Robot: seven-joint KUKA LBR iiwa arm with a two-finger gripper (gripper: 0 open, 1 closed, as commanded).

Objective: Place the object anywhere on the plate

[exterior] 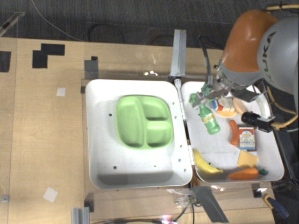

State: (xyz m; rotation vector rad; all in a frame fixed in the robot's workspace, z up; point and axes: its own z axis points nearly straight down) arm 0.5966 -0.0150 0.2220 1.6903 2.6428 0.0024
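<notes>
The pincer [203, 98] was seen low over the upper left part of the right bin [273, 146], at the end of the grey arm [275, 50] with its orange band, which reached in from the right. Whether the pincer was apart or together could not be told, since the metal parts at its tip were crowded and partly blurred. Just below the tip, a green bottle [210, 121] was seen lying tilted on the bin floor, its neck pointing up toward the pincer; whether it was touched by the tip could not be made out.

Right of the bottle, an orange and white item [226, 108] was partly covered by the arm's wrist. Further right and lower, a small red and blue carton [247, 138] was seen, with a slim orange piece [233, 131] just beside its left edge. A yellow wedge [247, 159] lay below the carton. Along the bin's near wall, a banana [204, 163] and a carrot [244, 173] were seen.

In the left bin [100, 139], the green plate [143, 121], divided into compartments, was set near the middle, well apart from the bottle. Both bins were carried by the pale wooden desk [42, 139].
</notes>
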